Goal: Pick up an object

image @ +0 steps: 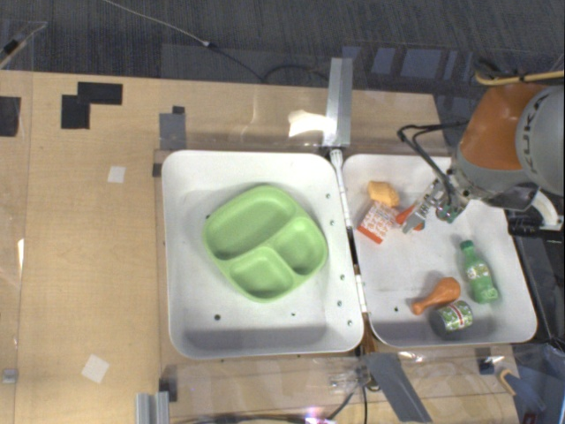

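Gripper (422, 215) hanging over right bin (388, 321), upper middle; grip state unreadable. Red-white carton (377, 223) lying just left of it. Green bottle (478, 272), can (452, 317), drumstick (436, 295) sitting lower right.

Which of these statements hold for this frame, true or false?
1. The green divided plastic plate lies in the left white bin. True.
2. The green plastic bottle is in the left bin. False: it lies in the right white bin.
3. The gripper is over the right bin. True.
4. The green can stands on the plate. False: it lies near the right bin's front edge, beside the orange drumstick toy.
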You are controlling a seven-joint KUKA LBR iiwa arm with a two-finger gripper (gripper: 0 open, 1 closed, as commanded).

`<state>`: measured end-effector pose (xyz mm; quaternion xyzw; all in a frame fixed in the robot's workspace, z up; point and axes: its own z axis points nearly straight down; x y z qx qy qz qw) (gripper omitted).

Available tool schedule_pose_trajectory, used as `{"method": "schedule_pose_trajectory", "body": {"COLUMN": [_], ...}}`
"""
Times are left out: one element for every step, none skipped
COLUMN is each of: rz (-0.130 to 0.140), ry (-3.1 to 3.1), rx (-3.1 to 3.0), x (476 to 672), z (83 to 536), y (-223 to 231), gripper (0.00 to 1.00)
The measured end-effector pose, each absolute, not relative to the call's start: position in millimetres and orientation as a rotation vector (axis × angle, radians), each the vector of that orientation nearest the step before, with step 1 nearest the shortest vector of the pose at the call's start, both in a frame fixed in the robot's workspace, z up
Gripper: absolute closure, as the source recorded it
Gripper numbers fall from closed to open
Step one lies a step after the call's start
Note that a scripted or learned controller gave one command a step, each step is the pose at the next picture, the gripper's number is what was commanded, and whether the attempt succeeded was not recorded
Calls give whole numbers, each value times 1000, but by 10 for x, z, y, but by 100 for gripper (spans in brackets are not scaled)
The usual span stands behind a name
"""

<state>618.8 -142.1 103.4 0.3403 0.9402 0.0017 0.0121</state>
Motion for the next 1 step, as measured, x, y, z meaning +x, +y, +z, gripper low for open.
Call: {"method": "schedule_pose_trajectory", "body": {"rz": [10], "ry": [2870], "rx": [1238], "x": [6277], "z": [2016], "y": [-940], "gripper": [100]}}
